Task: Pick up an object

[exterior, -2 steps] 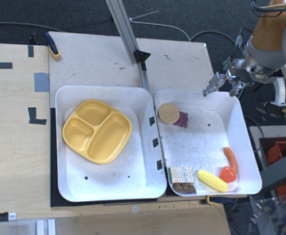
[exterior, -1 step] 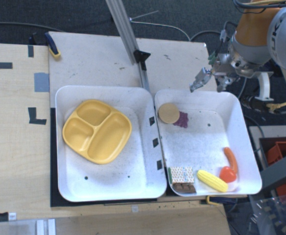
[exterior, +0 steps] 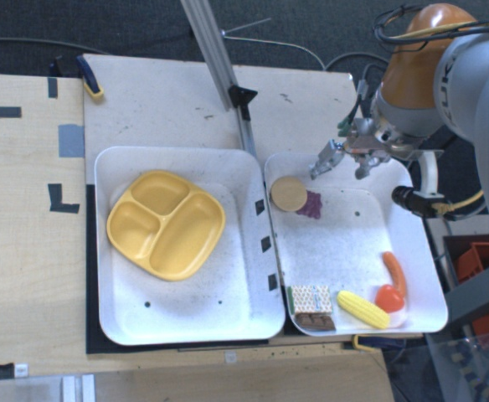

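My gripper [exterior: 342, 165] hangs over the far edge of the right bin [exterior: 345, 233], its two fingers spread apart with nothing between them. Just left of it and lower lie a round tan disc [exterior: 289, 194] and a small purple piece [exterior: 312, 205] touching it. At the bin's near end lie a yellow corn cob [exterior: 362, 308], a red piece [exterior: 389, 297], an orange carrot [exterior: 394, 271] and a patterned wafer block [exterior: 312, 305].
The left bin [exterior: 127, 308] holds a yellow divided plate [exterior: 166, 223]. A slanted metal rail [exterior: 215, 48] runs down to the gap between the bins. A yellow-blue clamp [exterior: 89, 77] sits on the bench at the far left.
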`<state>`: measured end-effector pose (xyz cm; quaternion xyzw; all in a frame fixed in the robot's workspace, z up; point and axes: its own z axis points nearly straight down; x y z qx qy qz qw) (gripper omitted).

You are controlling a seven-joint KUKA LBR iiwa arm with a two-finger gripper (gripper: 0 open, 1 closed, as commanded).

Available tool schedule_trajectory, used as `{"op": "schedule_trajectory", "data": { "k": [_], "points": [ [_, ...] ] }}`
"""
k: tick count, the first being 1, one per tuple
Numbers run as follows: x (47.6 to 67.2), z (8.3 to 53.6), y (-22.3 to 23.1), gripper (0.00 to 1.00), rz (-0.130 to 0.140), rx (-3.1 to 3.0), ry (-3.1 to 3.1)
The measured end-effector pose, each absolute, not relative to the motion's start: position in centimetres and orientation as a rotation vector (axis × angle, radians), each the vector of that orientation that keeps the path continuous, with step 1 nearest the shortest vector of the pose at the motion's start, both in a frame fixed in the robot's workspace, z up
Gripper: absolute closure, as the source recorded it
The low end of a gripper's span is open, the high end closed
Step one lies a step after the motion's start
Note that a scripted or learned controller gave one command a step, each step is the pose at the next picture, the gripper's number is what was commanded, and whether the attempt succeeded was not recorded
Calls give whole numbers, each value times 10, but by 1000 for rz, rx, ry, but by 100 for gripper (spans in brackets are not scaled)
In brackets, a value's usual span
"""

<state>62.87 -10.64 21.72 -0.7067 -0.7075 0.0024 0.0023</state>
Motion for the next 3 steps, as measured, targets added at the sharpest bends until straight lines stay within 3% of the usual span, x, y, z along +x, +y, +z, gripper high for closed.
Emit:
{"op": "schedule_trajectory", "data": {
  "k": [1, 3],
  "points": [
    [583, 87, -91, 0, 2, -2220, -2222],
    [583, 89, -91, 0, 0, -2220, -2222]
  ]
}}
